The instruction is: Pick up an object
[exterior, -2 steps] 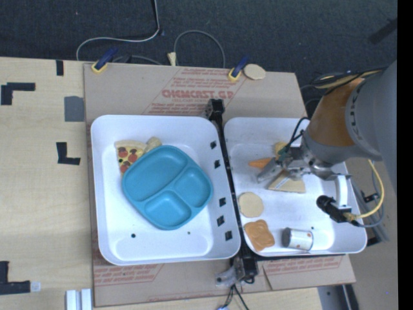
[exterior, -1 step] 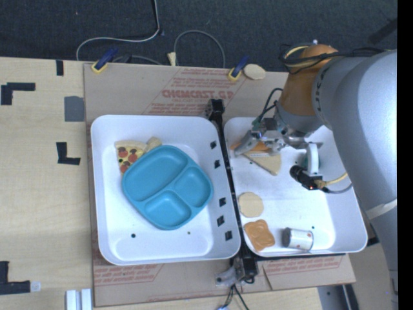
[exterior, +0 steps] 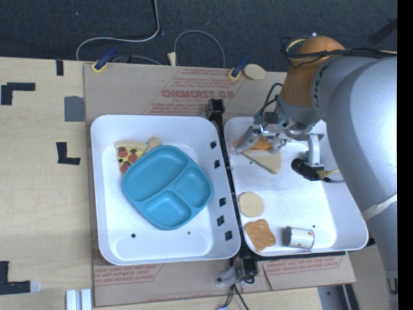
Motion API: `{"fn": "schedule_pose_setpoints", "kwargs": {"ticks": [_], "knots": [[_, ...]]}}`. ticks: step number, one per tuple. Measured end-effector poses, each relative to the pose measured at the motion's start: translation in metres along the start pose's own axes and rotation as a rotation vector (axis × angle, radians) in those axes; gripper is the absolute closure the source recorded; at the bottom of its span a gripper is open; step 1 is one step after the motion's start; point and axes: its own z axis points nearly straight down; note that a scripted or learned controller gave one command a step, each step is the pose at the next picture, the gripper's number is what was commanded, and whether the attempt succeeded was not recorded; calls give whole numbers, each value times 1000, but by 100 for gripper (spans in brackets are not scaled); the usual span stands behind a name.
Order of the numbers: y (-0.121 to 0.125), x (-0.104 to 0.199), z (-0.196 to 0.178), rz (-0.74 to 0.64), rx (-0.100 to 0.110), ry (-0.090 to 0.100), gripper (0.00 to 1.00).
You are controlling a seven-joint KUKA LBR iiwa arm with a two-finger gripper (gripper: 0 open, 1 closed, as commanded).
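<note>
item 1: the left bin (exterior: 106,173) sat on the cardboard sheet (exterior: 187,89). in it you had a pizza slice (exterior: 128,155) near the upper left corner, its lower edge tucked under a blue divided plate (exterior: 168,186) that lay tilted across the bin's middle.

item 2: the right bin (exterior: 342,225) touched the left bin along a black clipped seam. near its lower left you had a round pale cookie (exterior: 251,204), and just below it a tan toast-like piece (exterior: 260,234). beside that, to the right, lay a small silver can (exterior: 299,237) on its side.

item 3: in the right bin's upper part lay a sandwich wedge (exterior: 266,155), pale with an orange edge. the gripper (exterior: 261,137) was directly over it, touching or just above; you could not tell whether its fingers were spread or closed, nor whether the wedge was between them.

item 4: the grey arm (exterior: 361,128) with its orange band came in from the right, covering the bin's right edge.
</note>
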Motion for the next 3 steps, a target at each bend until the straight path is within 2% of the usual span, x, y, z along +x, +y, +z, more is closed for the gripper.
{"fn": "schedule_pose_setpoints", "kwargs": {"ticks": [1, 2, 3], "knots": [[-1, 3, 0, 3, -5, -9, 0], [-1, 3, 0, 4, -5, -10, 0], [0, 0, 0, 1, -3, 0, 0]]}}
